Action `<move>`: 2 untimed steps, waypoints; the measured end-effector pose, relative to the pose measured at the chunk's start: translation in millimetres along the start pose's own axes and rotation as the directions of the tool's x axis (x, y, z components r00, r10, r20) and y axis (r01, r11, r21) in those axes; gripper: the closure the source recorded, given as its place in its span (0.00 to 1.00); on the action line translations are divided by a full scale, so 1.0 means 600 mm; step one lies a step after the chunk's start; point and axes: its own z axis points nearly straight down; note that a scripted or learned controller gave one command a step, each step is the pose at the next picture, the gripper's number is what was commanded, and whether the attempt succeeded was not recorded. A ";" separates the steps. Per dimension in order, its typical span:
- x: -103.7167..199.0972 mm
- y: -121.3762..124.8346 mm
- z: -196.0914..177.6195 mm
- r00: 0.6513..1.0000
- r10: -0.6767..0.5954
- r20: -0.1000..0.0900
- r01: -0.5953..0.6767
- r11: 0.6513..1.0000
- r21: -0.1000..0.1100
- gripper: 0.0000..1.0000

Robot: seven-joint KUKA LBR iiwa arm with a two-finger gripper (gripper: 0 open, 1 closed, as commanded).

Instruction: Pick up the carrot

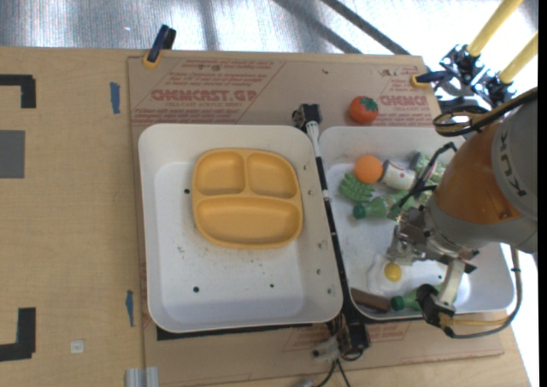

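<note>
In the right bin (496, 291), an orange rounded toy (368, 168) lies near the far left corner, touching a green leafy piece (354, 187); it looks like the carrot. My gripper (402, 243) hangs low over the bin's middle, nearer to me and to the right of that orange toy, and apart from it. It is just above a fried-egg toy (391, 272). The grey arm with its orange band (479, 193) covers the right part of the bin.
A yellow divided plate (247, 196) lies in the left bin (171, 291). A red tomato toy (363, 109) sits on the cardboard behind the right bin. A white cylinder (397, 175), green toys (382, 205), a brown piece (367, 297) and a green piece (407, 300) crowd the right bin.
</note>
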 end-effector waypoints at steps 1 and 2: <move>-0.047 0.020 -0.253 0.981 0.195 0.004 -0.195 0.981 0.008 1.00; 0.037 -0.021 -0.182 0.867 0.498 0.007 -0.498 0.867 0.011 1.00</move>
